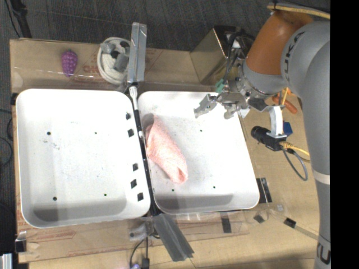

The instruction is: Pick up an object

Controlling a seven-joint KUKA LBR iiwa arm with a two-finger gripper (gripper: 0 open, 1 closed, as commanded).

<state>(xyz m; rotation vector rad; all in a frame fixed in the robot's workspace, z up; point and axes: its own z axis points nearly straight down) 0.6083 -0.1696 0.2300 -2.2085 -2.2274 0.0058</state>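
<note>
Bottom edge of frame has grey clamp hardware (171, 237) where the two bins meet, nothing to grab there. Left bin (33, 150) has only bare white floor with a few dark dots. Right bin (235, 172) holds the one candidate — pink cloth (165, 150), a rolled or bunched towel lying against the left wall of that bin, just beside the divider. Long axis runs diagonally, from upper left near the divider down to lower right; the lower-right end looks rounder and fuller, the upper end narrower and tucked near the wall. Gripper (219, 108) sits over the upper right part of the right bin, well apart from the cloth, nothing between its fingers, which look spread apart. Step in hand, by my read, is the approach: move toward frame left and down, turn the wrist so the fingers close across the short width of the roll, aim mid-length — away from the wall so the left finger has room — and press into the fabric before closing. Beyond the bins, upper left, a purple object (69, 62) and a white cable coil (112, 58) lie on the bench.
</note>
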